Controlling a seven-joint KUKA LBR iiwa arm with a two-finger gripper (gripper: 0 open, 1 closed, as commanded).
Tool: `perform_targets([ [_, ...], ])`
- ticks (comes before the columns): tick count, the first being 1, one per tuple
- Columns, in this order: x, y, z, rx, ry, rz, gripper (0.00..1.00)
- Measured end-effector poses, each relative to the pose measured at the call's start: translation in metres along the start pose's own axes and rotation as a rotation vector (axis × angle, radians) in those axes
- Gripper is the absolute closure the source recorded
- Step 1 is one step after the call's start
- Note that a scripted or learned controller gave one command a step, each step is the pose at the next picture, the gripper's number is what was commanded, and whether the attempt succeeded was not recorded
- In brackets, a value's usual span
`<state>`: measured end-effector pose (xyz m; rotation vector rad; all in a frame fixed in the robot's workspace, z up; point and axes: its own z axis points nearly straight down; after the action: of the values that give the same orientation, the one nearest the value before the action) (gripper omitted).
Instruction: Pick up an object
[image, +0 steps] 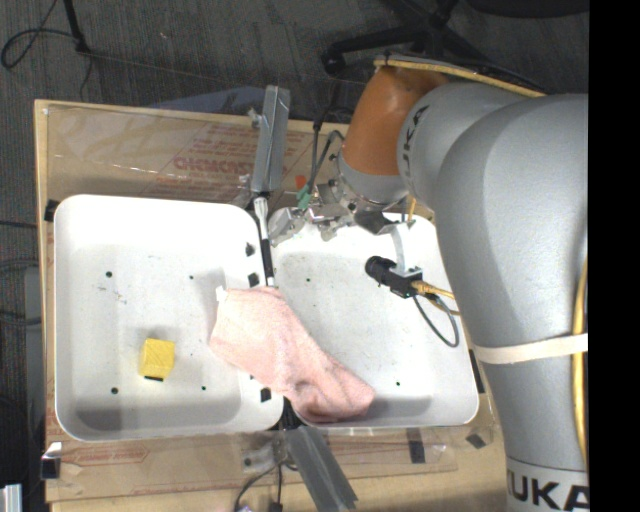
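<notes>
Dark carpet surrounds a bench carrying two white bins side by side. At the far rim of the right bin (440, 395) sits the gripper (283, 224), close to the divider; whether it is wide or closed I cannot tell. Nearer the camera, a pink cloth (285, 352) drapes across the divider, mostly in the right bin. It looks soft, light and floppy, best pinched at a raised fold. A small yellow block (157, 358) lies in the left bin (80, 230), probably stiffer.

I see a cloth (288, 352) draped across the divider between both bins; a block (157, 358) lies at its 9 o'clock.
</notes>
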<state>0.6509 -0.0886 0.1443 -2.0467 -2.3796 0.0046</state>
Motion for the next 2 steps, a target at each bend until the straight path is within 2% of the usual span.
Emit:
perform_targets([
  [1,-0.019,-0.040,0.056,0.005,0.002,0.406,0.00],
  [2,-0.002,-0.075,0.053,-0.004,-0.006,0.181,0.00],
])
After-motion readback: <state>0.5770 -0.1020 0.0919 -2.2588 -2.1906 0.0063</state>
